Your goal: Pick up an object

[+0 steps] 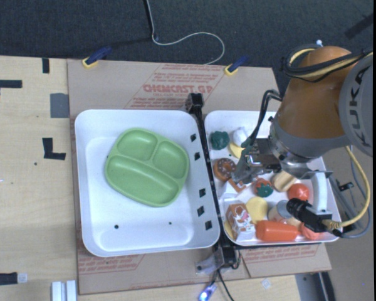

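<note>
**Claw low over the toy bin**

Two white bins sit side by side on a brown cardboard sheet [169,86], and the sheet lies on a pale wooden surface [25,168].

The left bin [88,187] fills the middle of the frame. A green plate [147,166] with three parts lies in it, toward the top. The plate is flat and sits alone.

The right bin [229,115] is at the lower right of the frame. It is full of small toys that lie close together. Near its top left corner are a dark green toy [219,140] and a white toy [239,133], just beside each other. Below them is a brown round toy [224,168]. Lower down are a small box [238,219] with a red picture and a yellow lump [258,207], which touch. A long orange toy [277,231] lies along the bottom edge. A red ball [299,192] is farther right.

The big arm [316,111], grey and orange, comes in from the right and hangs over the right bin. Its claw [248,165] is down low in the middle of that bin, just beside the brown round toy and above the yellow lump. I cannot tell if the claw is open or shut, and I cannot tell if it has hold of any toy.

At the top of the frame a thin white cable [182,39] curls across the dark floor. Two blue and yellow clips [97,56] pinch the top edge of the cardboard.
</note>
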